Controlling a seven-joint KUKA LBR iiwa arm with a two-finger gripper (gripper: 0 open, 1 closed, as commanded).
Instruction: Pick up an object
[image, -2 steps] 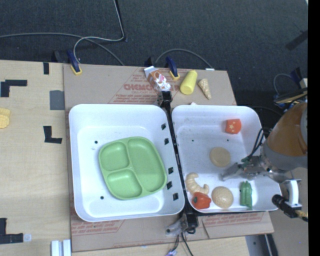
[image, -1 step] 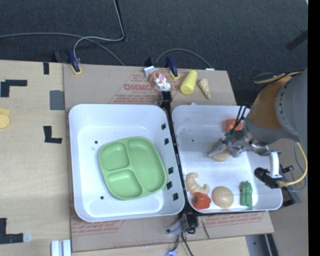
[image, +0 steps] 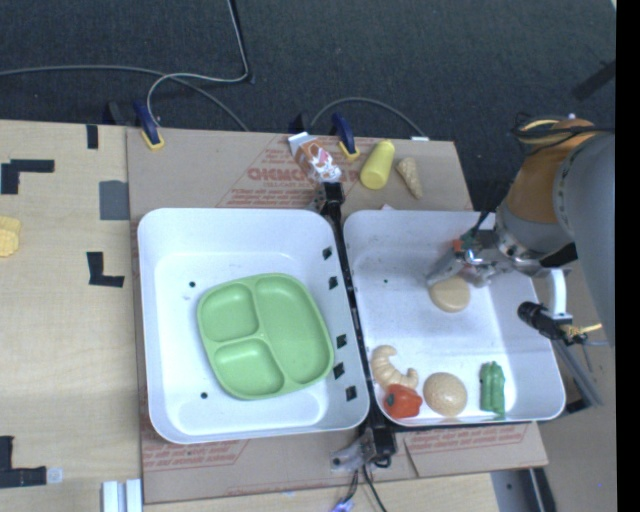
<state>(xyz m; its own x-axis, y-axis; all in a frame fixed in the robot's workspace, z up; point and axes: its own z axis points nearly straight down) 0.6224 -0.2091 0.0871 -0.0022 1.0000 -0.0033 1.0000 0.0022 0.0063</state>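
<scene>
I would settle squarely over the pale round toy food (image: 451, 295) in the right bin (image: 400, 250) before closing, since round things roll away. My gripper (image: 462, 270) hovers just above it; whether my jaws are wide or narrow, I cannot tell. Left to right: one green divided plate (image: 264, 334), one croissant (image: 385, 360), one tomato (image: 402, 401), one potato-like piece (image: 445, 392), one green vegetable (image: 492, 388).

Even, fairly bright overhead light, soft overall. Two shallow white plastic bins (image: 160, 330) slightly washed out, mild glare on the walls. Faint short shadows under the green divided plate (image: 263, 335). Dark carpet floor (image: 420, 50) dim, low-res, slightly blurry throughout.
</scene>
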